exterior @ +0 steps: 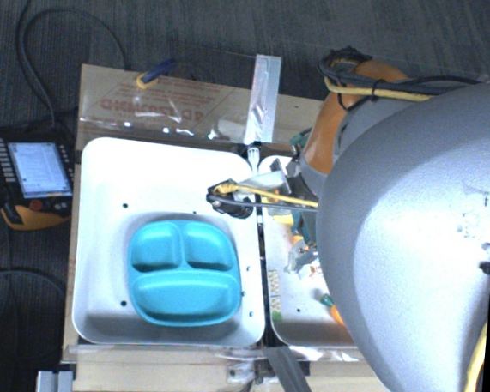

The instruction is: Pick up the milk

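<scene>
White surfaces give no sign of the milk; you cannot tell where it lies. The left bin [105,220], holding a blue divided plate [186,271], sits on a wooden bench [296,114] over dark carpet [73,11]. The grey arm [412,250] covers most of the right bin [298,317]; you cannot tell whether its jaws are apart or together.

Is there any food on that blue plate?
Empty. All three compartments of the blue plate show bare blue. It lies right side up in the left bin.
</scene>
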You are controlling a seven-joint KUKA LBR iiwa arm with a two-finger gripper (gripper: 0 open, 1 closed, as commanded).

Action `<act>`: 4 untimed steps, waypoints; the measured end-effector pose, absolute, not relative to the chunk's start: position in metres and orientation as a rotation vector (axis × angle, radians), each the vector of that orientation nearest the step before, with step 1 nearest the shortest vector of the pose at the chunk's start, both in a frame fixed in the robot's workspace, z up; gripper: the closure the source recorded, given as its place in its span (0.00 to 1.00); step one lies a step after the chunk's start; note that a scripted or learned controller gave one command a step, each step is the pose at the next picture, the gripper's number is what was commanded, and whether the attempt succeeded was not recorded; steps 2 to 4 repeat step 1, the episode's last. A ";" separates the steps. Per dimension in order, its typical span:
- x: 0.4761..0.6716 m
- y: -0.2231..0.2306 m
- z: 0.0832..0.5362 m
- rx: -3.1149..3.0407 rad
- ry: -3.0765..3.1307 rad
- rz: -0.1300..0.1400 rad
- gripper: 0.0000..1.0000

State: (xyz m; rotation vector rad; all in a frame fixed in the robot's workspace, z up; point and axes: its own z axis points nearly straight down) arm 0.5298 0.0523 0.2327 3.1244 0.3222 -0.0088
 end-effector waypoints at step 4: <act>0.491 0.147 0.117 3.124 0.321 -0.011 0.00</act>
